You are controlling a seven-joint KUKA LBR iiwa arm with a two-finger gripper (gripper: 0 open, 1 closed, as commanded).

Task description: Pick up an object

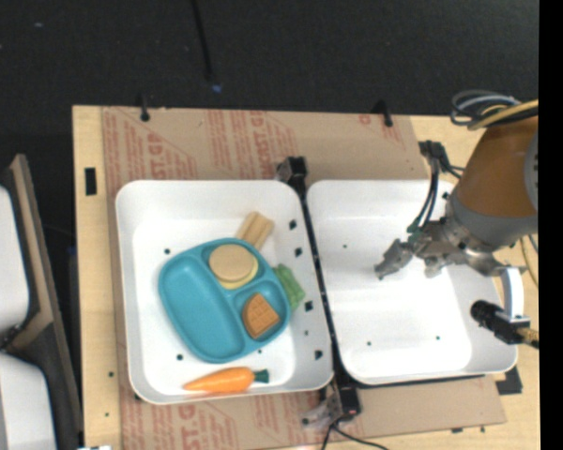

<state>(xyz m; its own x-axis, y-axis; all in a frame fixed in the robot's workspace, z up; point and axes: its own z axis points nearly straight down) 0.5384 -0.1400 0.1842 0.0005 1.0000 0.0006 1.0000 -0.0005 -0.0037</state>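
A dark floor surrounds a pale wooden desk (103, 251) covered with printed cardboard, and two shallow white bins sit side by side on it. The left bin (136, 251) holds everything there is to pick: a blue divided tray (202, 307) lying at its middle, with a round tan biscuit (234, 264) in one compartment and a brown waffle-like piece (261, 316) in another. A wooden block (255, 228) pokes out from behind the tray toward the bin's far edge, a green piece (290, 287) lies just beside the tray on the side nearest the divider, and a carrot (227, 380) rests along the bin's near edge.

The pincer (391, 262) hangs over the right bin (403, 345), near its middle, well apart from all these things. Nothing shows between its fingers; whether they are spread or pressed together cannot be told from here.

As a judgement, the task is barely begun: no object is lifted, and the arm would have to cross the divider to the left bin, come down on one item and close on it.
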